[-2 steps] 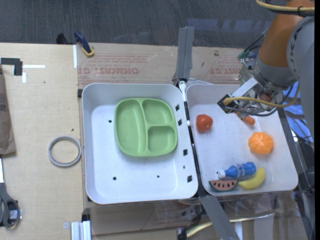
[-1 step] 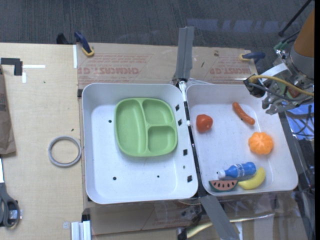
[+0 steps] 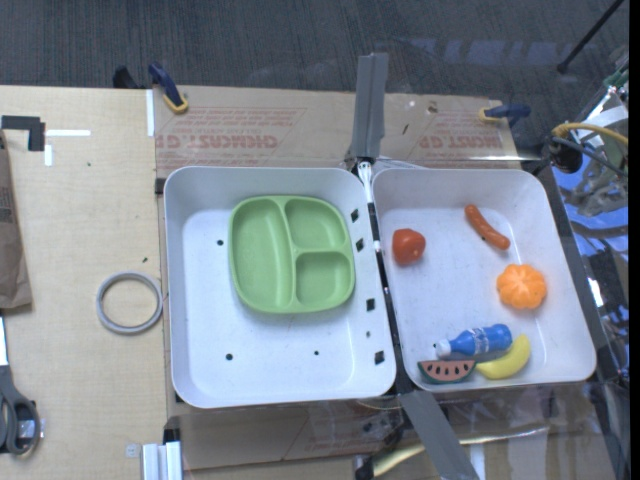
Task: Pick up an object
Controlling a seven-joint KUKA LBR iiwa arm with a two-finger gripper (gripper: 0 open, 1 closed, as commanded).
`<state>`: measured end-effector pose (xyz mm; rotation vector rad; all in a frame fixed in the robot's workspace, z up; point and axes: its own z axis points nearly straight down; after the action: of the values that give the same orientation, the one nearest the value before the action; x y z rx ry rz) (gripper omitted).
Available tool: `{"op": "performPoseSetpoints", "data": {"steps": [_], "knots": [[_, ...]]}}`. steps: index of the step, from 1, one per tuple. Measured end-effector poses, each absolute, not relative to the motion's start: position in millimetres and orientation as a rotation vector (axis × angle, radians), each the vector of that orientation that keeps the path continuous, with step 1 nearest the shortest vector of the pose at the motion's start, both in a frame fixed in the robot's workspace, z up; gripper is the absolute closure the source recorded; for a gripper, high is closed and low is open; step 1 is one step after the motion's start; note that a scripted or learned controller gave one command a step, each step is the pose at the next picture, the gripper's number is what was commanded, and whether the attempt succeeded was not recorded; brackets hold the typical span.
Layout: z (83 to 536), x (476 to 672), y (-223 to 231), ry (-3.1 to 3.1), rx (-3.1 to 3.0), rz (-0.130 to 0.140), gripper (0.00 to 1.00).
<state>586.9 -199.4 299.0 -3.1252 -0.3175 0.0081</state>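
Pickable objs all sit in the R bin (image 3: 560, 228). The red tomato (image 3: 408, 246) is near its L wall. The orange-red sausage (image 3: 486, 226) lies at a slant toward the far side, apart from the tomato. The orange (image 3: 522, 286) is nearer the R wall, below the sausage. At the near edge is a tight cluster: the blue bottle (image 3: 478, 342) lies on its side w/ its white cap pointing L, the banana (image 3: 505, 360) is just beside and touching it on the near side, and the watermelon slice (image 3: 446, 371) is at the banana's L end. End effector state: can't tell.

The L bin (image 3: 190, 348) holds a green divided plate (image 3: 293, 254), 3 compartments, flat, toward the far half. The bins meet at a centre seam.

Out on the counter (image 3: 80, 218), L of the bins: a grey tape ring (image 3: 130, 301), scissors (image 3: 15, 423) at the near L corner, and a brown bag (image 3: 12, 238) at the L edge. There are blue-and-yellow clamps on the far side, one at the L (image 3: 168, 86) and one at the R (image 3: 505, 114).
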Motion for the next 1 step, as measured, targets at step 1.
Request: {"op": "performPoseSetpoints", "data": {"steps": [1], "knots": [[305.4,612.8,-140.4,-0.320,-3.125,0.008,1.00]]}}
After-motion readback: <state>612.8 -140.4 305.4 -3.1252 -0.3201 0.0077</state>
